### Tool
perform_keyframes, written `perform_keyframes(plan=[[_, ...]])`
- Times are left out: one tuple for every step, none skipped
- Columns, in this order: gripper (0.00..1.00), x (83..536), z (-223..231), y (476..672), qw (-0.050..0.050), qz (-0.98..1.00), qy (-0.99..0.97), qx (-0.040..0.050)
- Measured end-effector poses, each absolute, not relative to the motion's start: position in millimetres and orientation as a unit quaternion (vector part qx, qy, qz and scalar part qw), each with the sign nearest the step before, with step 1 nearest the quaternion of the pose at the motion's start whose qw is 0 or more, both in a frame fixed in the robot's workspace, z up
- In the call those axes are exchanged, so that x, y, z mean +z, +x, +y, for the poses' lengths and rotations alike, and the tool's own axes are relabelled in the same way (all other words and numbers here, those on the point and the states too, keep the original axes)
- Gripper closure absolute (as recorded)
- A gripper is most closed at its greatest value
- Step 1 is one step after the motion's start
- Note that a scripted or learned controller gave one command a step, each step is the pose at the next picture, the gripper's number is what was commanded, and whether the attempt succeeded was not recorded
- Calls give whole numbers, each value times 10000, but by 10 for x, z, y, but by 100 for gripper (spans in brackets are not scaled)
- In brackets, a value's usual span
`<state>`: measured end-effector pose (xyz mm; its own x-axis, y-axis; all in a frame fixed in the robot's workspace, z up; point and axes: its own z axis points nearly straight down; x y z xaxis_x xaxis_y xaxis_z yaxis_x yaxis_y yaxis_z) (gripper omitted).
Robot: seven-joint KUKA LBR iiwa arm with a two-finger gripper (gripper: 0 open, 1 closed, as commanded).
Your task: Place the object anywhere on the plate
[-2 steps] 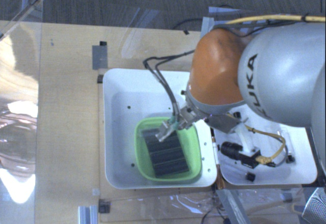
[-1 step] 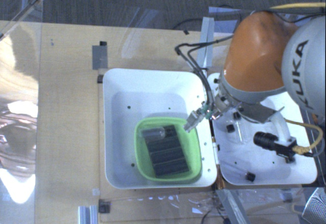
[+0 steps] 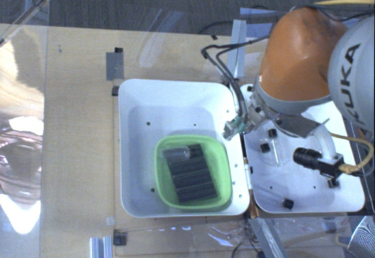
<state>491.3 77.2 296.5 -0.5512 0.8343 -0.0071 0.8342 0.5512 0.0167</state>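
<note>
From my desk I count two white bins. The left bin (image 3: 135, 133) carries one green plate (image 3: 160, 157), sitting toward its 5 o'clock corner. One dark ribbed block (image 3: 190, 176) lies flat on that plate, running from 11 to 5 o'clock, inside the rim all round, so the task's thing looks to be already where it belongs.

The gripper (image 3: 234, 128) hangs at 2 o'clock from the plate, over the wall between the bins and well apart from the block. The wrist hides its working end, so I cannot tell if it is open or closed.

My worry is any further low pass to the left. I judge it could clip the plate's rim and tip or slide the block off, and the cable looped above the wrist might catch the bin wall.

In the right bin (image 3: 351, 192) I count three small dark bits (image 3: 287, 204), scattered.
</note>
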Motion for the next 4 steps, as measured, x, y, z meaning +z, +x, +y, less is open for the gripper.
perform_keyframes(plan=[[100,2505,1388,4878,19,9207,3902,19],[0,2506,1386,4879,20,9207,3903,20],[100,2621,1394,4899,44,9211,3894,44],[0,2621,1393,4899,44,9209,3897,44]])
